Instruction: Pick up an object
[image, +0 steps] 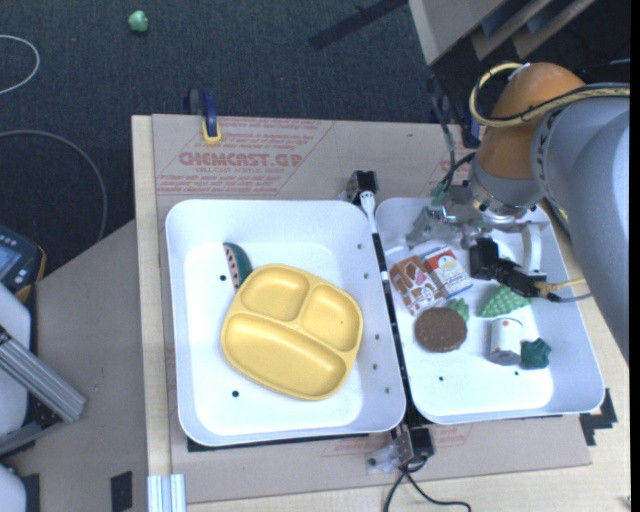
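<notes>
Pincer (478, 236) over right bin (570, 385) — grip state unclear — beside glossy snack packet (428, 278), round brown disc (440, 329).

Divided tray (291, 329) sits in the left bin (190, 300), with a watermelon slice (236, 265) just behind-left of it. Snack packet (428, 278), cookie (441, 329) in the right bin (500, 395).

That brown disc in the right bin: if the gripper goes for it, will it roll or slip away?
The brown disc lies flat, so it probably won't roll. It looks thin and low, so the fingers may slide over it. A green piece touches its upper right edge and may shift with it.
</notes>
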